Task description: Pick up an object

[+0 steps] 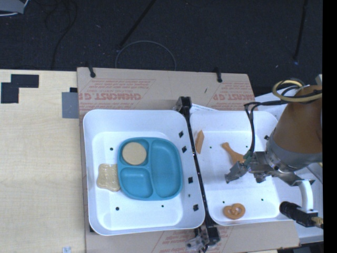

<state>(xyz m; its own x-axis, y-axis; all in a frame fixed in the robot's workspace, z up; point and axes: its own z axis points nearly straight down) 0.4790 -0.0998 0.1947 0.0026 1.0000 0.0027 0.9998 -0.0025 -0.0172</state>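
White bins [100, 136] number two, blue tray [152, 170] one; claw [243, 171] state unclear, I cannot tell

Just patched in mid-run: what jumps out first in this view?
The blue divided plate in the left bin, with a round tan cookie in its upper-left compartment. Then the grey and orange arm over the right bin, its tool low near an orange spoon-like piece.
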